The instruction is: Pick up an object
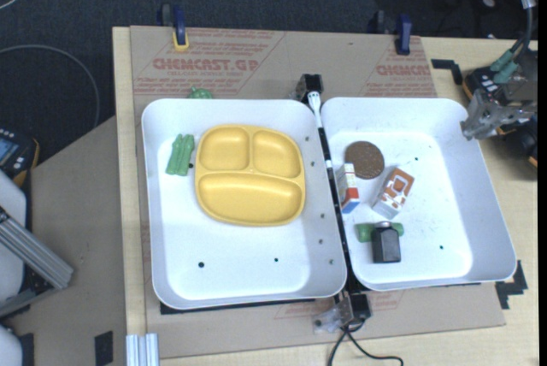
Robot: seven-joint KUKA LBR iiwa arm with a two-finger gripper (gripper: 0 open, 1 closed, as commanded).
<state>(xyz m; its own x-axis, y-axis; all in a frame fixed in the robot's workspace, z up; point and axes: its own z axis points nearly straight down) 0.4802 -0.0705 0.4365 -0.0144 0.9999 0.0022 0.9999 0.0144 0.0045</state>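
Five small things lie clustered in the right-hand shallow white plastic bin [453, 210], all well to the left of and below the grey metal gripper [489, 118], which hangs at that bin's upper right rim; whether it is open or closed cannot be told from this slant. Nearest to it are the flat brown round disc [366, 159] and the small orange-and-white printed carton [394, 191], whose long axis tilts from upper right to lower left. Beside the divider stands a slim white box with red and blue print [347, 187], and lower down a matte black block [386, 245] touches a green soft-looking piece [368, 230]. Any pick, I judge, calls for a reach leftward into the bin. The left white bin [171, 244] holds a glossy yellow three-compartment plastic plate [250, 174] and, just beside its left edge, a ridged green strip [180, 155] lying nearly upright.
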